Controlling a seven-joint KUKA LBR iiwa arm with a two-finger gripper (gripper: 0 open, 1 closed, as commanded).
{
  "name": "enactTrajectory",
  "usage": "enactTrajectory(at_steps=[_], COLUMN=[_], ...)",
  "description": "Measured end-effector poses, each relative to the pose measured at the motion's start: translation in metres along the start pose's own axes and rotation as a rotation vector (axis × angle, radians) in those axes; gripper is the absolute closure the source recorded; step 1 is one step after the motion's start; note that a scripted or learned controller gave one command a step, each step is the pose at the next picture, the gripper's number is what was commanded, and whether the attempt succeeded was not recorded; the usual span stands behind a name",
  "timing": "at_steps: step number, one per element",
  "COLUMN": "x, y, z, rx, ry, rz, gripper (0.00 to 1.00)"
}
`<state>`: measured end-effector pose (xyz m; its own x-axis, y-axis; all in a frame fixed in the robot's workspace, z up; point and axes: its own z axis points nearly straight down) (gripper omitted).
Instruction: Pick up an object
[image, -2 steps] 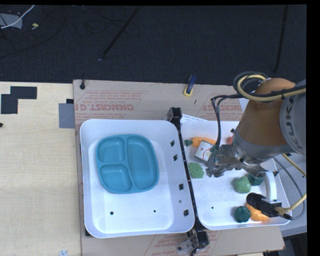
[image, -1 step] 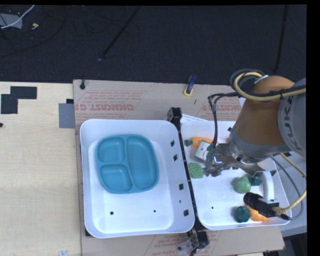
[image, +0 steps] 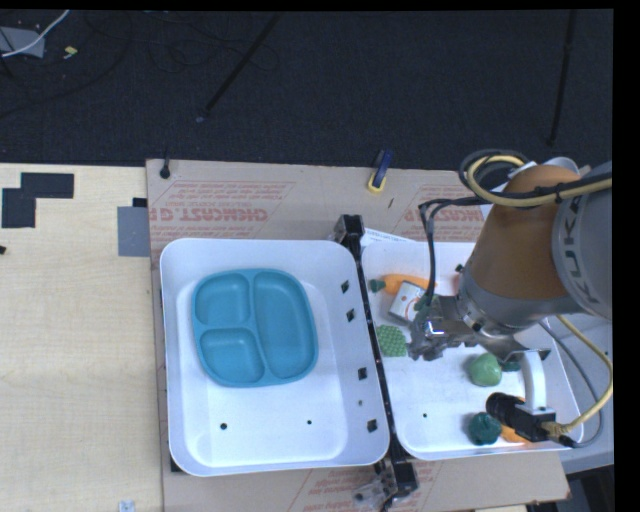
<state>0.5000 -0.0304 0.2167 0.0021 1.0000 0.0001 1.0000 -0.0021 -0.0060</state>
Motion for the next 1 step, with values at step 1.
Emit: enactTrajectory(at_steps=[1], x=[0.003], y=[0.0118], z=[-0.0039], rx=[-0.003], ry=[0.0], rz=[-0.003], gripper=[1.0])
